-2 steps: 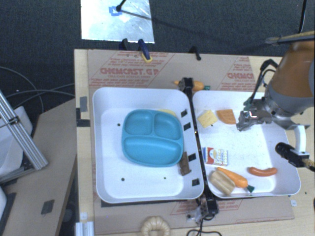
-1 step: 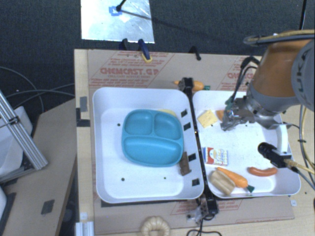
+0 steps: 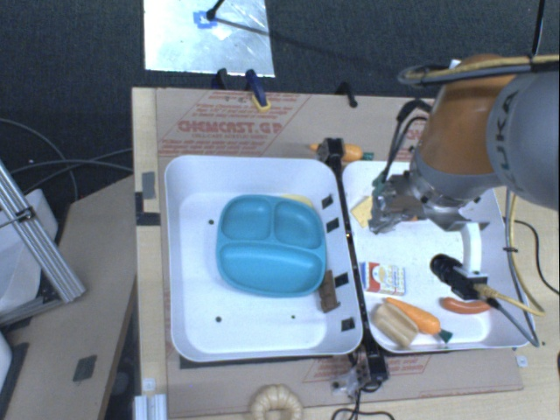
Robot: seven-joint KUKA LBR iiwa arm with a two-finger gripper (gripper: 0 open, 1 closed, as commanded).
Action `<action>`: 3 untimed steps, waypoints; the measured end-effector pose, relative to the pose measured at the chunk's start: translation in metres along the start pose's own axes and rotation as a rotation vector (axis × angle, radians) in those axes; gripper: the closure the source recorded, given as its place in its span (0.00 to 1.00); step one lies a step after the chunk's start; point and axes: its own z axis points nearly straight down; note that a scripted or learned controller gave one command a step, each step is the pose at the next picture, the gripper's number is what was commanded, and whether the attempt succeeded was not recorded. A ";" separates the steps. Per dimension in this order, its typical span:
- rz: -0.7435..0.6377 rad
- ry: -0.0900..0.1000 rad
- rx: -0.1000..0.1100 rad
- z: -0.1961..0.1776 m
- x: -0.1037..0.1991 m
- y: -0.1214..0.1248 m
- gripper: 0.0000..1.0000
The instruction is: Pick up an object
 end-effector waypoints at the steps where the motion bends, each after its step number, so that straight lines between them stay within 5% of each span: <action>1: 0.005 -0.001 0.000 0.003 -0.004 0.000 1.00; 3: 0.006 -0.001 0.001 -0.001 0.000 -0.004 1.00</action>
